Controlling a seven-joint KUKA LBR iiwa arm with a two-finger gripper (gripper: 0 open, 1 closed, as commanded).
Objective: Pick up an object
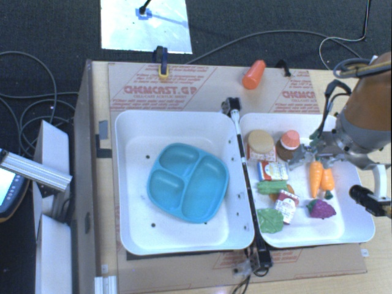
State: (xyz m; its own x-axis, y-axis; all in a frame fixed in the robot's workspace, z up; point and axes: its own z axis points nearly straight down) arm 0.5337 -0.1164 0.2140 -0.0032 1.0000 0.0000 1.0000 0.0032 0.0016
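I see the bench topped with a brown printed cardboard sheet (184, 84). Two shallow white plastic bins sit on it, touching along a black centre clamp strip (243, 164): left bin (131, 164) at 9 o'clock, right bin (355, 225) at 3. At 12, an orange plastic cylinder (253, 74) lies on the bare cardboard; a yellow-and-black clamp (162, 63) at 11.

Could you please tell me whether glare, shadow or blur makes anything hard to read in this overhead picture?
Camera view: lighting is even and soft; the white sheet at the top is washed out by glare; the blue plate reads cleanly; the small items in the right bin look slightly soft, and the arm shades that bin's right part.
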